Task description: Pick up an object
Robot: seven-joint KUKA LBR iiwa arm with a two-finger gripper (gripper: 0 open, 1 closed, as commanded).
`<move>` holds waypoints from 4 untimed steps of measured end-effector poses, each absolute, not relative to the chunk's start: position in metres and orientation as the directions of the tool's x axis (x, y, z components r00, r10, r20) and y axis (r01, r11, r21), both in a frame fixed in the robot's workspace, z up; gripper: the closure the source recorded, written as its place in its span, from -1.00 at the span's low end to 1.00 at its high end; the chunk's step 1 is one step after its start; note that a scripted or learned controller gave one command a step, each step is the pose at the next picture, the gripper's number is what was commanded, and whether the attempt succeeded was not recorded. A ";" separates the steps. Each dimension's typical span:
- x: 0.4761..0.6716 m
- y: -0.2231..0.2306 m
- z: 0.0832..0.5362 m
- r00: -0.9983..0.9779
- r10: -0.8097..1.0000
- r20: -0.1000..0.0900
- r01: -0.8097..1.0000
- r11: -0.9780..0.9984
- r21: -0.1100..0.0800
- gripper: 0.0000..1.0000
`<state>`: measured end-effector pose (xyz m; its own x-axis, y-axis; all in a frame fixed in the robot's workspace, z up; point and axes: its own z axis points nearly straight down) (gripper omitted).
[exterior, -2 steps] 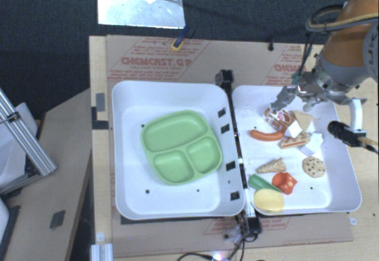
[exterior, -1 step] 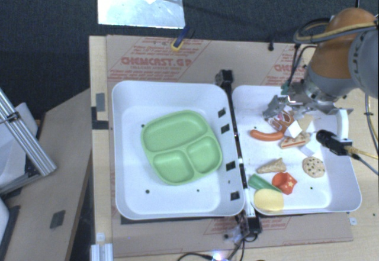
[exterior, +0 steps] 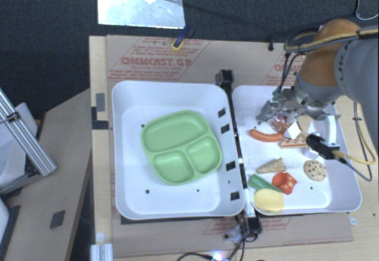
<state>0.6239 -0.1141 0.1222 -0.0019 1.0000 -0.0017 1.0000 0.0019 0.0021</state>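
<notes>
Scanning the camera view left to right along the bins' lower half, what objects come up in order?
Green three-compartment plastic tray → yellow lemon-shaped toy → red pepper toy → round chocolate-chip cookie toy.

Claw (exterior: 273, 109) fingertips too small to tell, arm (exterior: 349, 64) cut off by right edge

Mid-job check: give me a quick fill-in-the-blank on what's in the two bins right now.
1. The green divided tray lies in the ____ bin.
2. The tray has ____ compartments.
3. The cookie lies in the ____ bin.
4. The gripper hovers over the ____ bin.

Missing words: left; three; right; right
</notes>
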 end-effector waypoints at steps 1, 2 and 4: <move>0.630 -0.116 0.115 -0.001 1.000 -0.006 1.000 0.001 0.024 -1.00; 0.632 -0.119 0.126 -0.001 1.000 -0.013 1.000 0.001 0.031 1.00; 0.629 -0.125 0.228 -0.004 1.000 -0.001 1.000 0.004 0.006 1.00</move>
